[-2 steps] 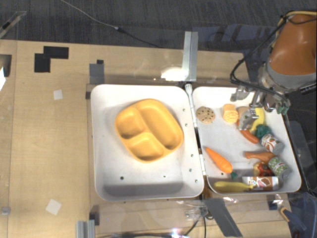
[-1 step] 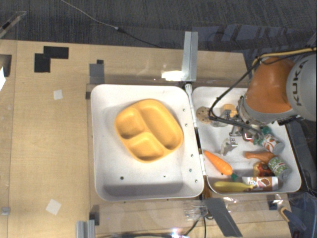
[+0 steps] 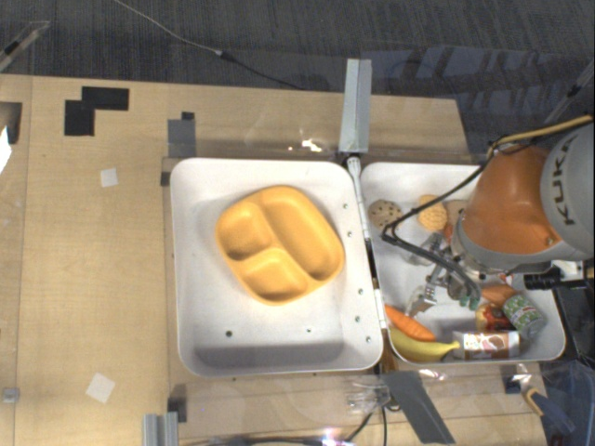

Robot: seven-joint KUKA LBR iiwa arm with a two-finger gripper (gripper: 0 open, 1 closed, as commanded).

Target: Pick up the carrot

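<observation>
Two white bins side by side on the table (image 3: 84, 277). Left bin (image 3: 200, 342) holds a yellow divided plate (image 3: 279, 242), sitting tilted near the bin's middle, toward the back. Right bin (image 3: 556, 340) is cluttered. Carrot (image 3: 410, 322) lies in the right bin's front left corner area, orange, slanted, its thick end toward the bin's left wall, resting just behind and touching a banana (image 3: 420, 346) that curves along the front edge. Right of the banana, along the front edge, a small bottle (image 3: 488, 344) lies on its side, and behind it a can with a green label (image 3: 523, 314) near the front right corner. A red-orange item (image 3: 495, 295) sits between the can and the arm, mostly hidden, can't tell what it is. Near the back left of the right bin, a dark speckled cookie (image 3: 383, 214) and a tan round cracker (image 3: 431, 216) beside it. Arm (image 3: 517, 207) comes in over the right bin's right side, orange band covers the back right part. Claw (image 3: 429, 293) hangs low over the bin's middle, just behind and right of the carrot, close to it. Metal parts are tangled with cables; can't tell how far the claw is parted, and nothing visibly sits in it. Carrot is still in the bin.
</observation>
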